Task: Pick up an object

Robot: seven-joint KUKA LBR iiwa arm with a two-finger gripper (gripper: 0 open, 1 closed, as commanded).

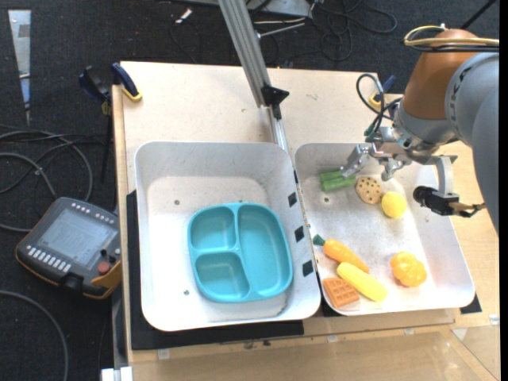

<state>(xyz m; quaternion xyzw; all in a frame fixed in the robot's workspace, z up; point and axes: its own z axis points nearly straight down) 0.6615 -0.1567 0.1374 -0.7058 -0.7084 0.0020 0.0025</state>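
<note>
Gripper [371, 161] low over the right bin [444, 248], fingers apart with nothing between them.

One finger reaches toward the green piece [338, 181], which may touch its tip; the view is too coarse to be sure. A cookie [367, 189] lies just below the gripper, a lemon [393, 204] beside it. Farther toward the front sit a carrot [344, 252], corn [362, 282], a waffle [341, 293] and an orange fruit [408, 268]. A teal tray [238, 252] lies in the left bin [159, 213].
</note>
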